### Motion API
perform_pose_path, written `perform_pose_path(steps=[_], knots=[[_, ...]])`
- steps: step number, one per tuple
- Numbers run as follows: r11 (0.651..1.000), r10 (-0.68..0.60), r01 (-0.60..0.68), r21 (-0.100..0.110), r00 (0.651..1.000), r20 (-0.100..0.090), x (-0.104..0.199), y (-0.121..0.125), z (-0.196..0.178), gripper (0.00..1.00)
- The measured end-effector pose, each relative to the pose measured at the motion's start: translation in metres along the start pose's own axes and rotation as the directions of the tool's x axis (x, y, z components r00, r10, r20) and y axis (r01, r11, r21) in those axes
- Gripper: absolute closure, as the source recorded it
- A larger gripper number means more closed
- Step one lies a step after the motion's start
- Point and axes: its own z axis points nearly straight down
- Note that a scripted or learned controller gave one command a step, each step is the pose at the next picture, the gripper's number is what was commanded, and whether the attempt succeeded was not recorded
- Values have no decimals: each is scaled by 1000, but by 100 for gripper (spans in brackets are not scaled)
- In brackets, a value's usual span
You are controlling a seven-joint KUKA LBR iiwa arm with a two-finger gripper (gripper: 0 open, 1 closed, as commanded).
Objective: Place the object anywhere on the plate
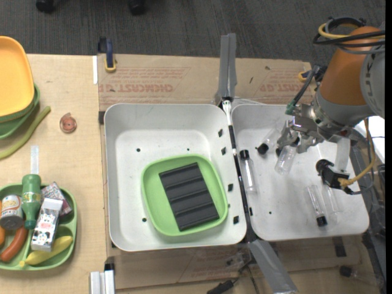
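Observation:
A green square plate lies in the left bin, and a black ridged block rests flat across its middle. My gripper hangs over the upper middle of the right bin, well apart from the plate. Just below the gripper is a clear plastic piece; I cannot tell whether it is held or lying on the bin floor.
The right bin also holds a clear tube by its left wall, a small black piece and a clear bottle with a black cap. Off to the left stand stacked yellow plates and a green tray of toy food.

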Motion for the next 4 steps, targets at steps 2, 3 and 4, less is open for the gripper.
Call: perform_pose_path(steps=[2,3,4], knots=[[999,54,-54,-1,999,0,2,-12,-25,0],[989,145,-145,-1,989,0,45,-29,-57,0],[978,208,-208,-1,978,0,-11,-29,-76,0]])
